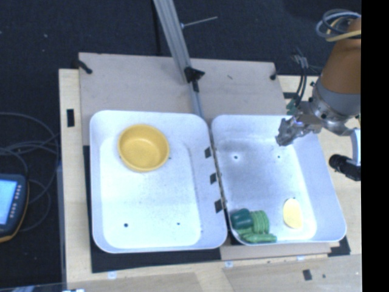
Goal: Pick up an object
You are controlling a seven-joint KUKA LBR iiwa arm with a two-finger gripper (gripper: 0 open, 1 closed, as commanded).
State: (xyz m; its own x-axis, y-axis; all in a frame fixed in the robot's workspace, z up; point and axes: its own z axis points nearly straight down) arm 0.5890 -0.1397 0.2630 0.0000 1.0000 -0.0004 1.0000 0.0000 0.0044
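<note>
The green toy [251,225] lies closest to the viewer, pressed into the near left corner of the right bin [316,181]. It looks like a dark green block with a ribbed, lighter green piece against it and a flat green strip along the bin's front wall; its exact make-up is too small to tell. Just to its right, a little apart from it, sits a pale yellow oval piece [293,213], also near the front wall of the same bin.

The gripper [287,136] hangs over the far part of the right bin, near its back right corner, well apart from both of those things. Whether its tips are spread or pressed together cannot be told from this angle, and nothing can be seen between them. Above the gripper the grey wrist runs up to the orange band of the arm [340,72], which comes in from the right side, with cables looping over its top.

In the left bin [103,181] a yellow bowl [143,147] stands upright in the far left part, open side up. A grey metal rail [173,32] slants up from the seam between the two bins toward the top of the view. A handheld screen [11,202] with its cables lies off the bench at the far left.
</note>
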